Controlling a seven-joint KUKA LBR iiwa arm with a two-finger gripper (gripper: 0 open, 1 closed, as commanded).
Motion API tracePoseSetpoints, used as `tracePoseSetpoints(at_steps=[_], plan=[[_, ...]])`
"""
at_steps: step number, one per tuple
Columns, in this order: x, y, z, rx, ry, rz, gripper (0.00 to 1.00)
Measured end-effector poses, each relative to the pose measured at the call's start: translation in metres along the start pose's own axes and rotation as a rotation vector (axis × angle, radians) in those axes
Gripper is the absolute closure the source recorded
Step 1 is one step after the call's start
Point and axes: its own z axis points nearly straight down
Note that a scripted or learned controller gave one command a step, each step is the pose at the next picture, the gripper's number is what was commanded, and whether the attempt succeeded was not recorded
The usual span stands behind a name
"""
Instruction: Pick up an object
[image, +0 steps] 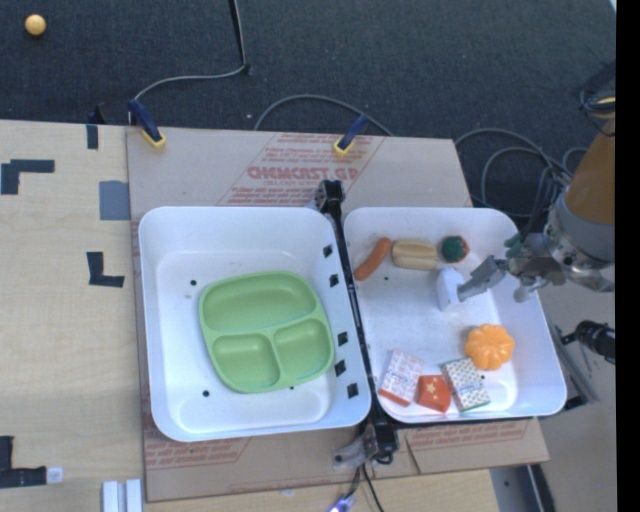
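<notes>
Pale object (447, 289) is the likeliest pick, since it lies in the right bin (530, 402) just beside the tip of the nearer finger (478, 281). The gripper (502, 284) hangs over that bin's right part with its two fingers spread apart and nothing between them. The piece is small and whitish-blue. Its exact form is too blurred to tell, but it looks like a light, stiff plastic toy, probably smooth enough to slip, so I would close across its narrow middle, not on an edge. Just below the gripper sits an orange pumpkin toy (489, 345), rounder and wider, which would likely roll out of a pinch unless it is taken across its centre. Farther off, along the bin's upper wall, lie a tan roll (414, 254), a green piece (455, 247) touching its end, and an orange carrot-like stick (372, 258). Near the lower wall, three small packets (433, 385) crowd together, flat and hard to get fingers under. The left bin (170, 400) holds a green divided tray (265, 330).
</notes>
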Motion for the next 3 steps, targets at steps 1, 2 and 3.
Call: tracePoseSetpoints(at_steps=[1,2,3], plan=[[-0.061,-0.016,0.045,0.001,-0.001,0.002,0.00],[-0.027,-0.034,0.167,-0.005,0.000,0.000,0.00],[-0.027,-0.034,0.157,-0.005,0.000,0.000,1.00]])
